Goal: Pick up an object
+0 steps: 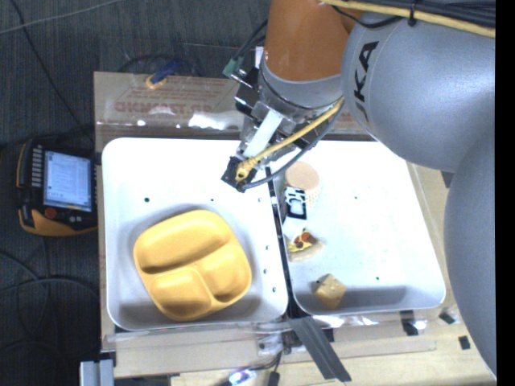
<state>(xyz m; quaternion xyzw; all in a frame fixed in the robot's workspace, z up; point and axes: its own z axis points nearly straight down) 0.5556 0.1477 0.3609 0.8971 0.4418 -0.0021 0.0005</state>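
**A:** Jaws first. Open or shut?

**B:** You cannot tell. The wrist end of the arm [418, 71] covers them, so don't log anything as held. They hang over the back end of the two bins, about above the wall where the bins meet.

**A:** What's closest to pick?

**B:** The cup [304, 180], tan top, black print on its side. It's in the right-hand bin [378, 215] as you view it, tight beside the shared wall, just below the wrist. You can't tell whether it stands or lies tipped.

**A:** Then?

**B:** Just in front of the cup, a small food piece [302, 244], also hugging that wall. Further front, a tan block [328, 289] near the front rim. In the left-hand bin [153, 167], apart from the rest, a yellow plate [191, 262] with compartments.

**A:** Risks?

**B:** My read, not seen:
- **Wall strike:** the cup and food piece sit so near the wall that a straight drop could land one side of the jaws on the rim and stall.
- **Slip or squash:** the cup is round and light, so it may roll away or crush under a hard squeeze.
- **Double contact:** the cup and food piece are near each other, so you could nudge one while going for the other.
- **Bad fit:** the plate looks too wide to span. Only an edge grip would work, and a smooth edge slips.
- **False success:** with the jaws hidden, you may mark a grab that missed.
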